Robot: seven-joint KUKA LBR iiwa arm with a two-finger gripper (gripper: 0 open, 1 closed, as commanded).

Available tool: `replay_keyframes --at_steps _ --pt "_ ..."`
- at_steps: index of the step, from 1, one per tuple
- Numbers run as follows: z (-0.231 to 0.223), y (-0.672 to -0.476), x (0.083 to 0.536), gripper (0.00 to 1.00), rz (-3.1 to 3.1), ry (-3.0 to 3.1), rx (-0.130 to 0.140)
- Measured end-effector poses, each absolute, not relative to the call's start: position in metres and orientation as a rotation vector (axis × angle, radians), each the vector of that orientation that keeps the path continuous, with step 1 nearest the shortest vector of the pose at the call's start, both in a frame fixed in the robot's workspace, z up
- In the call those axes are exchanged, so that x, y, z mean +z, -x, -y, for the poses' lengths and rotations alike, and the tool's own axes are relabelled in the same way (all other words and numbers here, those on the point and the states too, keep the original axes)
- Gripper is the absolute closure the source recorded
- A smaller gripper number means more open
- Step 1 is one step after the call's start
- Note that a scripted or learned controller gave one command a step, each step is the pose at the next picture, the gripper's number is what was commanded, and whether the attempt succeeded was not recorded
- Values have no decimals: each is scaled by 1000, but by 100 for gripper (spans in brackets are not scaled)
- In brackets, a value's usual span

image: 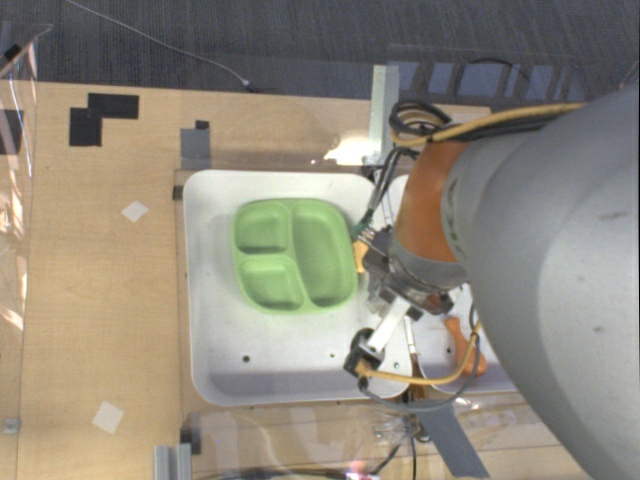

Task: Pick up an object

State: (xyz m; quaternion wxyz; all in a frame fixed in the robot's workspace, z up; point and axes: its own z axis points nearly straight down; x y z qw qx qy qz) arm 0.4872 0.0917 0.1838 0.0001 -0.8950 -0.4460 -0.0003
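plate (295, 253): green, three compartments, in the left bin (215, 348), far half, nearer its right edge
claw (400, 293): at the left bin's right edge, just beside the plate; open or closed, cannot tell

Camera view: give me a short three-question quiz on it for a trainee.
1. True or false: the green tray lies in the bin at the view's left.
2. How many compartments does the tray have? A two, B three, C five.
3. Fill in: the band on the arm is ____ in colour.
Key: 1 true; 2 B; 3 orange.
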Motion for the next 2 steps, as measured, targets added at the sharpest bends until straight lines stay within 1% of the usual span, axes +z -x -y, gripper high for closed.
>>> replay_keyframes --at_steps 1,2 --pt "-94 -487 184 100 711 3059 0" --pt "-100 -487 184 100 320 3123 0"
